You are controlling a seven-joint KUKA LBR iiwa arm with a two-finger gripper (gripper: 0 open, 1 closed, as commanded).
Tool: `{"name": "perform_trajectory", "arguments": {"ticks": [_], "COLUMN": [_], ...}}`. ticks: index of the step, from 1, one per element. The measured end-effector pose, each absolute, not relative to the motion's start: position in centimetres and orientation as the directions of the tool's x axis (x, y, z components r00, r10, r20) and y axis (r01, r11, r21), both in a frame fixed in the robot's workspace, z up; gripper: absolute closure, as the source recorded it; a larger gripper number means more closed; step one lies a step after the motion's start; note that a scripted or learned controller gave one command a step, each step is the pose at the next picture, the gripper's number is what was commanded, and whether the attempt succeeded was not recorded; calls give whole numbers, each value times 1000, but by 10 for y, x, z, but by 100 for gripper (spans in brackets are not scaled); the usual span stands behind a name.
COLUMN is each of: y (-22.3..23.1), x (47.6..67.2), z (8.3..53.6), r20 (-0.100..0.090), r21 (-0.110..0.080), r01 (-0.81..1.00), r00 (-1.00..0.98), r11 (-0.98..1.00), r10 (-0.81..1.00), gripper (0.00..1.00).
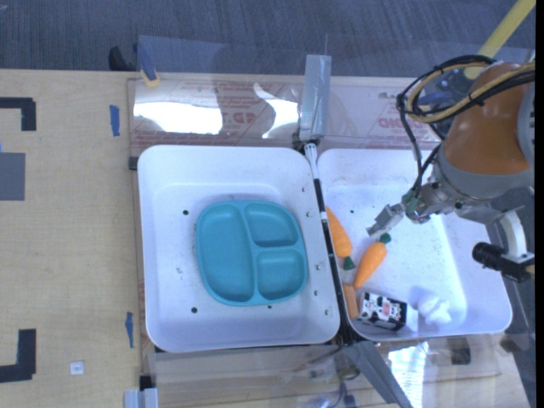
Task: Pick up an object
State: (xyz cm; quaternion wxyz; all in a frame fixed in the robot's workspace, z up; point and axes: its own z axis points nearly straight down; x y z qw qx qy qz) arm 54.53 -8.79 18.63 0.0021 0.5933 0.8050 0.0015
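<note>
One claw (pixel 382 222) above right bin (pixel 476 313), near carrot (pixel 371 264)

- I have one fixed camera, high over the bench (pixel 68 228), looking down at a slant.
- It takes in both bins (pixel 246 164) whole, from some way off.
- The arm (pixel 484 138) enters from the right edge.

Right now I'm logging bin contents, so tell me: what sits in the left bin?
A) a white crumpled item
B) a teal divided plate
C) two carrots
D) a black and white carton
B: the teal divided plate lies alone in the left bin, while the carrots lie in the right bin.
</note>
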Motion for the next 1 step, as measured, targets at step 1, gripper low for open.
{"name": "perform_trajectory", "arguments": {"ticks": [1], "y": [-106], "x": [538], "z": [88], "r20": [-1], "r21": [4], "r01": [868], "r00": [-497], "r11": [497], "r10": [868], "gripper": [0]}}
